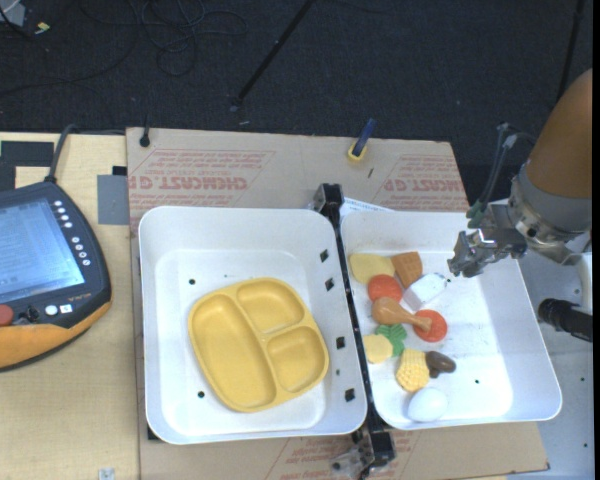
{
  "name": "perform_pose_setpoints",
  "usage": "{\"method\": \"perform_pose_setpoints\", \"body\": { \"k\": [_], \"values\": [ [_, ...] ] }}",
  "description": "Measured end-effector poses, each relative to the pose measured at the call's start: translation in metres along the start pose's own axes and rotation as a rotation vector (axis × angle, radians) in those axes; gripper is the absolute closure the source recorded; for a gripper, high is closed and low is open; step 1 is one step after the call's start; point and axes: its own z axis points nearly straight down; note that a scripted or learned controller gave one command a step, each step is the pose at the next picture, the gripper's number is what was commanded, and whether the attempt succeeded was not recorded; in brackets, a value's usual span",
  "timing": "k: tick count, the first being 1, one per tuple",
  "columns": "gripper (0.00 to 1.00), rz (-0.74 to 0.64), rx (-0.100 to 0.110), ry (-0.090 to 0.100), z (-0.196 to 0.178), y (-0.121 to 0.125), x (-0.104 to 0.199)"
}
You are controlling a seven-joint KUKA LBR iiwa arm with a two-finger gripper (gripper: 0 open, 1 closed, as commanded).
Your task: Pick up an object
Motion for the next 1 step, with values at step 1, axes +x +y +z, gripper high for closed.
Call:
{"method": "perform_pose_setpoints", "body": {
  "k": [1],
  "values": [
    [1.00,-0.015,-0.006,0.006,-0.1052,-0.0438,0.0944]
  ]
}}
